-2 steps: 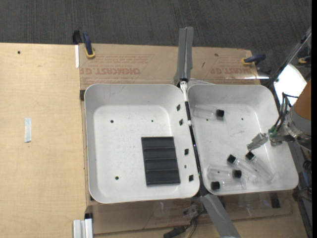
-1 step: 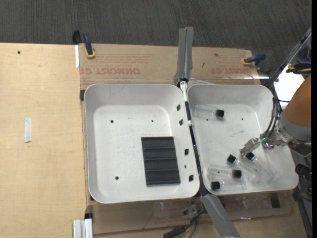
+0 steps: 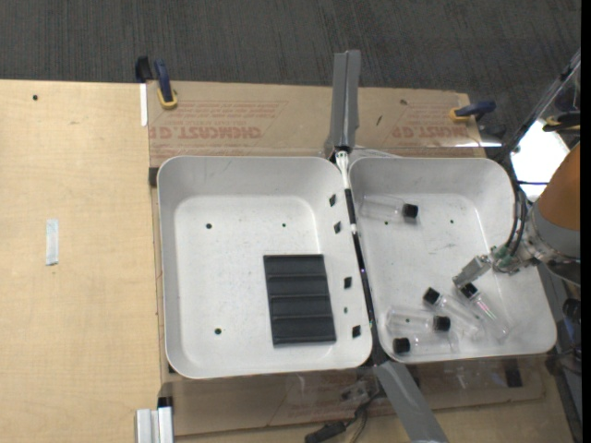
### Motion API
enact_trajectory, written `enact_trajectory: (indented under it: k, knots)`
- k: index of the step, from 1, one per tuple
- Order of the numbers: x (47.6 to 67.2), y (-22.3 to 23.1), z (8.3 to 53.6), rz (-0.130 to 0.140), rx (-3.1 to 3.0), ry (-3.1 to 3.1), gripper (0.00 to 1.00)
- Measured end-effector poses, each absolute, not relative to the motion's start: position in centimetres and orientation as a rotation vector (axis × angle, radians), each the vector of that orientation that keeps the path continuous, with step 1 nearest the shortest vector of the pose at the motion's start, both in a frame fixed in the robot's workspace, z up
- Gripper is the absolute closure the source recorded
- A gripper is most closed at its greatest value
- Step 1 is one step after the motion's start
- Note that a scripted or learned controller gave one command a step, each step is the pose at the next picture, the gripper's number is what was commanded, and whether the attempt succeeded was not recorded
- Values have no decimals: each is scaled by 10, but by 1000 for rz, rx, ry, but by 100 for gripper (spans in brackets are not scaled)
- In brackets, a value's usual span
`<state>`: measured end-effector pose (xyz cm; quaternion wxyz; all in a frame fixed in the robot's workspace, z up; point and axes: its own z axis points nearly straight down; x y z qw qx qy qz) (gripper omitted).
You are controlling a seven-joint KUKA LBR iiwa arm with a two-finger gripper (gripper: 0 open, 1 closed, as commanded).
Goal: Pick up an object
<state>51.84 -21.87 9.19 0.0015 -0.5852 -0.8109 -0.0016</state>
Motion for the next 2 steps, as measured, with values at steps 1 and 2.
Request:
enact_trajectory:
  k: [1,2]
  knots:
    - [478,-222,155,0,-1802,-2574,0]
    - [478,-222,129,0,-1725,-2625,0]
